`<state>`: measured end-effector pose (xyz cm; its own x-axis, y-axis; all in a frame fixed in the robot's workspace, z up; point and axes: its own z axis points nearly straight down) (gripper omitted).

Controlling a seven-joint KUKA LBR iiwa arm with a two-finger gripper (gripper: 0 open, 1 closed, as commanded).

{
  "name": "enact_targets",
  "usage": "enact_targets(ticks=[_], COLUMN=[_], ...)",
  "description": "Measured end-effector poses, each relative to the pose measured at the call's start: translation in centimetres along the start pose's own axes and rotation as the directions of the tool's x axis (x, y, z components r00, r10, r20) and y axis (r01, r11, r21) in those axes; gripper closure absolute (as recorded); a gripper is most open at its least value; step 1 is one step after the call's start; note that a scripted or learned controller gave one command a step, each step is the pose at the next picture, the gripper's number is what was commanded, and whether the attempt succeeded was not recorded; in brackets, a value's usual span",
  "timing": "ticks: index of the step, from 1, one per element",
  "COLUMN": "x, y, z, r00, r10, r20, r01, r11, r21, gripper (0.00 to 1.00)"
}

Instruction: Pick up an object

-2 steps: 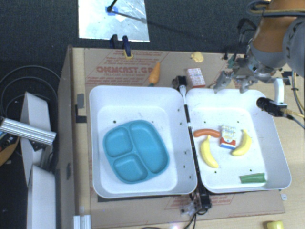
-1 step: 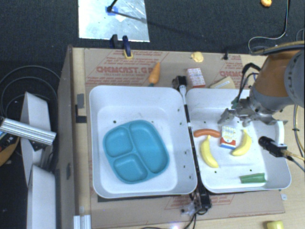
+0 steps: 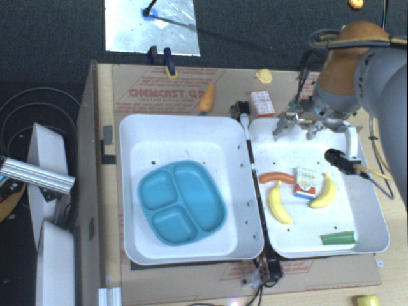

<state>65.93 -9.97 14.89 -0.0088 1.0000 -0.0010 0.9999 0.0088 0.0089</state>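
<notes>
Closest to the lens, a small yellow lump (image 3: 366,300) sits just past the cardboard sheet's (image 3: 191,81) near right corner. Next comes a green block (image 3: 338,238), lying flat by the near wall of the right bin (image 3: 376,234). Deeper in that bin, a banana (image 3: 278,203) lies toward the left with an orange-red sausage (image 3: 277,178) touching its far end. A second banana (image 3: 324,193) curves at the right. Between the two bananas stands a small carton (image 3: 306,183) with red and blue print too small to read; it touches the second banana. The gripper (image 3: 298,130) hangs over the far rim of the right bin, well apart from these pieces. Its fingers (image 3: 281,130) seem parted, with nothing between them. The left bin (image 3: 137,171) holds a blue divided tray (image 3: 182,201) with three compartments. Red lettering on the cardboard behind the bins reads "CHEMCAST", with smaller lines under it that cannot be made out. On that cardboard lie a carrot (image 3: 206,97), a small pink and white box (image 3: 261,102) whose label is illegible, and a crumpled yellow scrap (image 3: 264,76). Two blue clamps (image 3: 160,56) grip the sheet's far edge, just before a shiny metal plate (image 3: 152,16). An orange ball (image 3: 356,2) rests on the dark floor at the far right.
</notes>
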Motion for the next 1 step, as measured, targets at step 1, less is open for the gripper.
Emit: enact_targets(ticks=[1], x=[-2.04], y=[-8.71], z=[4.26], r00=[1.0], r10=[0.012], r20=[-0.002], r01=[-0.012], r11=[1.0], r21=[0.017], gripper=[0.0])
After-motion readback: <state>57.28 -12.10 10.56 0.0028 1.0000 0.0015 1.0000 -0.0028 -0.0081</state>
